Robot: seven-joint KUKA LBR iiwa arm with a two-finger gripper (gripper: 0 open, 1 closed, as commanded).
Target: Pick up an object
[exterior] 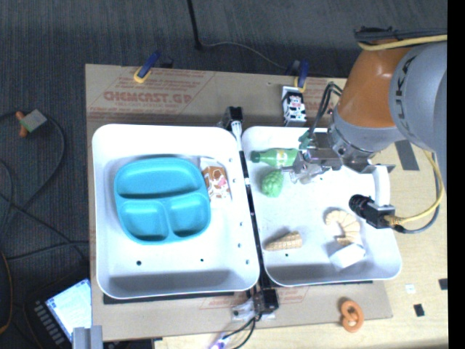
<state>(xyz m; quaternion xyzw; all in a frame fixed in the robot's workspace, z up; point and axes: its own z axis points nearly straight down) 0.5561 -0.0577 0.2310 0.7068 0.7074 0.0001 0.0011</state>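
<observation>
My gripper hangs over the upper left part of the right bin, the grey arm with its orange band reaching in from the right. Just left of the fingers lies a green bottle on its side, and below it a round green object. A waffle cone rests lower in that bin. A tan curved piece and a white cup sit at the lower right. I see nothing held between the fingers.
The left bin holds a blue divided tray and a small brown-and-white packet. An orange ring lies on the bench in front of the right bin. Clamps and cables stand along the back edge.
</observation>
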